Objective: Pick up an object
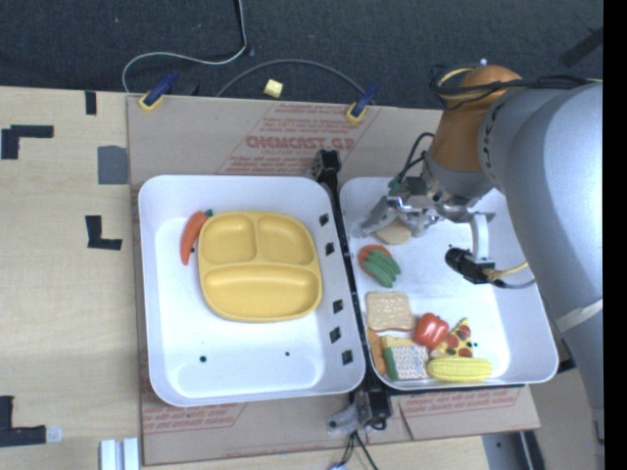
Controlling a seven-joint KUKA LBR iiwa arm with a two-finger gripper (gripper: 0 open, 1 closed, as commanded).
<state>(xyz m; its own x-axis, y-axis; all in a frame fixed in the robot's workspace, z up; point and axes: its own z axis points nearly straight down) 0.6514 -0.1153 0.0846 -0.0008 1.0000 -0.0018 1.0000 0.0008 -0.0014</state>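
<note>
My gripper (400, 215) is low over the far left part of the right bin (524, 311), reaching in from the right. A small tan piece (394, 233) lies right under it, partly hidden by it. Whether it is touched or held I cannot tell. Just in front of it lies a green vegetable with a red end (379, 263). Toward the front of the bin sit a square cracker (389, 309), a red pepper (429, 329), a pizza slice (459, 339) and a corn cob (458, 368).
The left bin (167, 341) holds a yellow divided plate (260, 265) and an orange carrot (192, 235) beside the plate's left edge. A black divider (338, 262) runs between the bins. The grey arm (558, 194) covers the right bin's far right side.
</note>
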